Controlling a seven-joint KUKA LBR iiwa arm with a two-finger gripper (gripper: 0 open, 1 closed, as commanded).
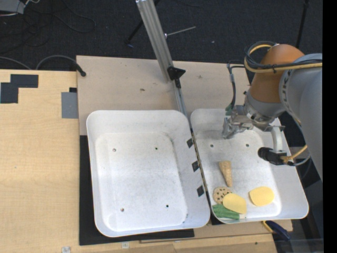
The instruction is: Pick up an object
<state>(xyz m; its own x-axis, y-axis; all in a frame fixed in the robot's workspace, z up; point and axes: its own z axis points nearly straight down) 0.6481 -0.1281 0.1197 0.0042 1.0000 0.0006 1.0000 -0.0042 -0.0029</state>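
Observation:
In the right bin (290, 211) lie several small food-like objects. A tan cone (226, 172) rests near the bin's middle. Near the front edge sit a round perforated cracker-like piece (219, 194), a yellow oval piece (235, 202), a green piece (225, 212) and a second yellow piece (261, 196). My gripper (232, 128) hangs over the back part of the right bin, well behind the cone and apart from every object. Nothing shows between its fingers.
The left bin (100, 125) stands beside the right one, with black clips (195, 165) along the shared rim. A slanted aluminium rail (158, 38) rises behind the bins. The grey arm and orange band (279, 67) reach in from the right.

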